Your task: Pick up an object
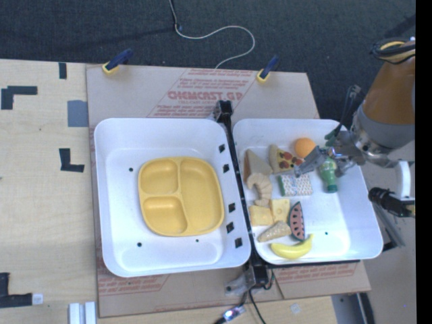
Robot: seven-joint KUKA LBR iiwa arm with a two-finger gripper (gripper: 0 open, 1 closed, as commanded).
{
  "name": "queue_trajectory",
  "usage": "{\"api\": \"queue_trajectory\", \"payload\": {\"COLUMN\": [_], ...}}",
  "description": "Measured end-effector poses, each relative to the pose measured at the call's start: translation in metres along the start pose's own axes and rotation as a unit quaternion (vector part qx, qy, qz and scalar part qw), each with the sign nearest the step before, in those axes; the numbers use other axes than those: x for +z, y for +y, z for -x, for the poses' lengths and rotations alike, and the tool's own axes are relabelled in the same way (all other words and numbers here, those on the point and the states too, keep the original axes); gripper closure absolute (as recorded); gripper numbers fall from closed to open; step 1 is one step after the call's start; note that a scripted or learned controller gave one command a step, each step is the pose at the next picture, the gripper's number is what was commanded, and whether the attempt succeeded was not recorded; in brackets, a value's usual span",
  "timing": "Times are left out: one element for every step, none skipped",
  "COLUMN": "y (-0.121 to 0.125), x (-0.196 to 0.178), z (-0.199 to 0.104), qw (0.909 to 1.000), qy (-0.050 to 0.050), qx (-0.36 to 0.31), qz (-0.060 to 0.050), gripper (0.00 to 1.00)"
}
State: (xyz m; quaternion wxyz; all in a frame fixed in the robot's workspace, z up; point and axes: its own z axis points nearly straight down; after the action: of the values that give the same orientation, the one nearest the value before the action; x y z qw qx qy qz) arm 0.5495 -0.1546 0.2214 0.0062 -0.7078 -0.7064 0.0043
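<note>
My gripper (322,159) hangs over the upper right part of the right bin (351,238), reaching in from the right. A green bottle-like toy (329,176) lies just below it, and I cannot tell whether they touch. An orange (304,145) and a pizza slice (283,158) lie just left of the gripper. Lower in the bin are a checkered packet (295,185), a watermelon slice (296,221), a banana (291,249) and pale cheese and bread pieces (262,211).
The left bin (115,201) holds a yellow divided plate (181,196). A black divider (233,181) runs between the bins. The arm's grey and orange body (391,106) stands over the right bin's right edge. A cable (216,32) lies behind the bins.
</note>
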Motion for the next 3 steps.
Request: {"api": "queue_trajectory", "payload": {"y": [0.003, -0.006, -0.006], "x": [-0.007, 0.045, 0.088], "z": [0.000, -0.006, -0.007], "qw": [1.0000, 1.0000, 1.0000], "qy": [-0.001, -0.001, -0.001], "qx": [-0.002, -0.002, -0.002], "qz": [0.006, 0.004, 0.004], "gripper": [0.00, 0.00, 0.00]}}
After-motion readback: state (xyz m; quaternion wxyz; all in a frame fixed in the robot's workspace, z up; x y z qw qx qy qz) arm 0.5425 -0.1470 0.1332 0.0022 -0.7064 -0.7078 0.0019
